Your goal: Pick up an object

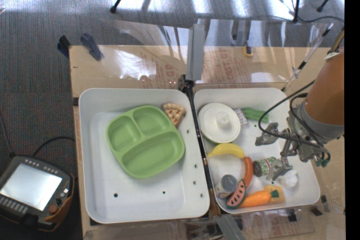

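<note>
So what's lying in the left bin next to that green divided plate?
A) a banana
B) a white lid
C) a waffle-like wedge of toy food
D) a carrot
C: a waffle-patterned wedge rests at the green plate's upper right corner in the left bin.

From my station, the arm is cut off by the right edge. Its wrist hides part of the right bin wall. I cannot identify the small white item or the green object behind the white lid.
</note>
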You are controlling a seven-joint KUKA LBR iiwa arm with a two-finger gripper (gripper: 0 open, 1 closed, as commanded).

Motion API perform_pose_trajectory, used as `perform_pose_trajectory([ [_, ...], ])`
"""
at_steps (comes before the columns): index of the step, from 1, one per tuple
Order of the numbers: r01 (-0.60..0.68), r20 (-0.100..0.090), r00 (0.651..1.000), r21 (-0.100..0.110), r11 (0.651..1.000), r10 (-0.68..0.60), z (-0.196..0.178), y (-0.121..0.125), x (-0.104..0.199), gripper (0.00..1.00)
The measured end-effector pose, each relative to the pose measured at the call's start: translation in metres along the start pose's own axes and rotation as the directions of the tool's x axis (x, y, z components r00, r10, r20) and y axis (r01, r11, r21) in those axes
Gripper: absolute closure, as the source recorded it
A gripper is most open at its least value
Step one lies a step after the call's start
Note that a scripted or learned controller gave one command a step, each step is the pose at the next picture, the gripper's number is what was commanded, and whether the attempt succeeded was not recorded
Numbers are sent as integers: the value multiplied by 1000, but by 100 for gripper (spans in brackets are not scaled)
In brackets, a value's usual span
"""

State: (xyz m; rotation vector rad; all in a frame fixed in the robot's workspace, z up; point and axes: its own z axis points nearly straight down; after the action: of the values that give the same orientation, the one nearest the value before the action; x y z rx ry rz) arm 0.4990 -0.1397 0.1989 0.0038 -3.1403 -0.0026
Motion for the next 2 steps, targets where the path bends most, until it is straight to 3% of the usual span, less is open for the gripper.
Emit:
perform_pose_trajectory([
  [1,-19,-6,1000,-1,1000,19,113,22,-5,0],
  [2,-96,-5,995,0,995,96,114,56,-17,0],
])
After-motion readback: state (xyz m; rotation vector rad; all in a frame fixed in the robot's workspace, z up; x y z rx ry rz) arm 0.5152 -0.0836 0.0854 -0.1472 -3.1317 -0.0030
